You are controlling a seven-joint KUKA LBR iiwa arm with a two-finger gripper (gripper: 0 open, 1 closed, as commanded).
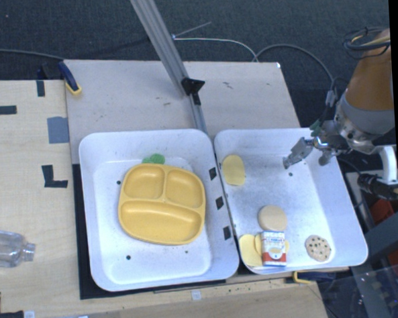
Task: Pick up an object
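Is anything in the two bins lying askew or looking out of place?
Mostly tidy. The yellow tray sits rotated in the left bin, and a green item peeks out from behind its far edge. The carton leans against the right bin's near wall.

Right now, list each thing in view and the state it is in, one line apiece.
gripper: open, holding nothing, over the right bin's far side
yellow divided plate: flat in the left bin
small carton: lying down in the right bin
cookie: flat in the right bin
clear bottle: on its side on the bench
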